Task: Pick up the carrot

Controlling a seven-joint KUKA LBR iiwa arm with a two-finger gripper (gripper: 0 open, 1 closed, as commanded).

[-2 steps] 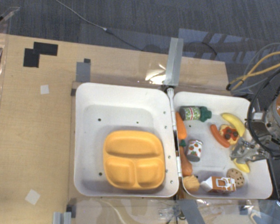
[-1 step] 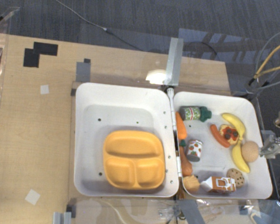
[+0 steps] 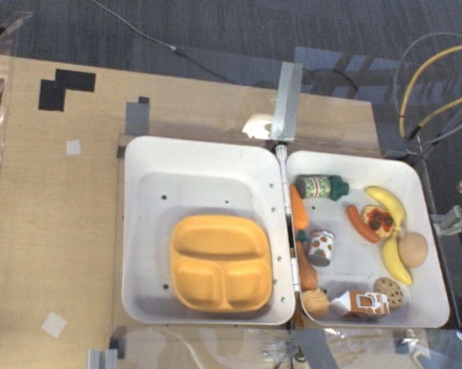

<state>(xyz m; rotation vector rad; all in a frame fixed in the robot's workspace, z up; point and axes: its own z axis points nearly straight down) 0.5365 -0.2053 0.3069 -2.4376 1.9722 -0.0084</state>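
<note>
The carrot point(image 3: 298, 210) is a short orange stick with a green tip at its near end. It lies in the right bin point(image 3: 426, 272), tight against the bin's left wall, pointing front to back. A green bottle point(image 3: 323, 186) lies just to its right at the far end. A small can point(image 3: 321, 247) stands just right of its near end. A brownish-orange piece point(image 3: 308, 273) lies along the same wall in front of the carrot.
The right bin also holds a banana point(image 3: 394, 231), a sausage point(image 3: 361, 224), an egg point(image 3: 412, 250), a cookie point(image 3: 390, 292), a carton point(image 3: 363, 304) and a bread piece point(image 3: 315, 303). The left bin point(image 3: 149, 174) holds a yellow divided plate point(image 3: 221, 262). Cables loop at the upper right.
</note>
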